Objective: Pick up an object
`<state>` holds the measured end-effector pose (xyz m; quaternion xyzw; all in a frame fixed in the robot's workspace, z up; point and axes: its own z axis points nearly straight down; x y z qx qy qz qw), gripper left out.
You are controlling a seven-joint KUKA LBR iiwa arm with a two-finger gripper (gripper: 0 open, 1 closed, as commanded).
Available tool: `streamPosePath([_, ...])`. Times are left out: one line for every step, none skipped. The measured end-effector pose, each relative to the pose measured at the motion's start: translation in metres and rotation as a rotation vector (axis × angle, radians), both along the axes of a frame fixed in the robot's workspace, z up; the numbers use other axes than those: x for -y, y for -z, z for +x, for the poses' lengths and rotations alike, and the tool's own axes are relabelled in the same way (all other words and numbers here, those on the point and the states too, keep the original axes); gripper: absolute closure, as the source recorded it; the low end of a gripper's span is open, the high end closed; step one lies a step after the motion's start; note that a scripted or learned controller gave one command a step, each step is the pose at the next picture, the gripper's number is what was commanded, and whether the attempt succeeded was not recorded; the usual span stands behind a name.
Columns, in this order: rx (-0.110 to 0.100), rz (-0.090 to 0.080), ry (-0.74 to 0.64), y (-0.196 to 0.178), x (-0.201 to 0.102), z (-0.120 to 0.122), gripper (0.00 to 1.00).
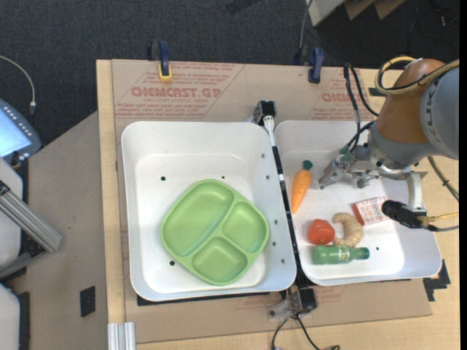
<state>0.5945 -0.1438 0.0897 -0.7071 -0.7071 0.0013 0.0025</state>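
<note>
At the near edge of the bench a black clamp sits where the two bins meet, and just beyond it a green bottle lies on its side along the front wall of the right bin, its cap pointing right.

The gripper hangs low over the back half of the right bin, below the arm's orange band. From this angle I cannot tell whether the claw is released or clenched, and no object can be seen caught in it. Just to its left, close by but apart from it, a carrot lies on the bin floor beside the left wall, its green stub toward the back. In front of the gripper and slightly to the right lies a red and white packet. Touching that packet's left corner, a knobbly beige piece curves down toward the bottle. A round red item sits just beside the beige piece on its left, directly behind the bottle. These five pickable things all rest on the floor of the right bin.

Across the dividing walls, the left bin holds a light green divided plate with three compartments, lying flat toward the front right of the bin. Both bins stand on a brown cardboard sheet printed in red letters, held at the far edge by two blue clamps.
</note>
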Motion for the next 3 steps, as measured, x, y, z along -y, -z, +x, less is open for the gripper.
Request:
streamPosePath([0.006, -0.002, 0.000, -0.013, 0.000, 0.001, 1.00])
streamPosePath([0.010, -0.003, -0.001, -0.059, -0.006, 0.003, 1.00])
streamPosePath([0.012, -0.004, -0.001, -0.102, -0.007, 0.007, 1.00])
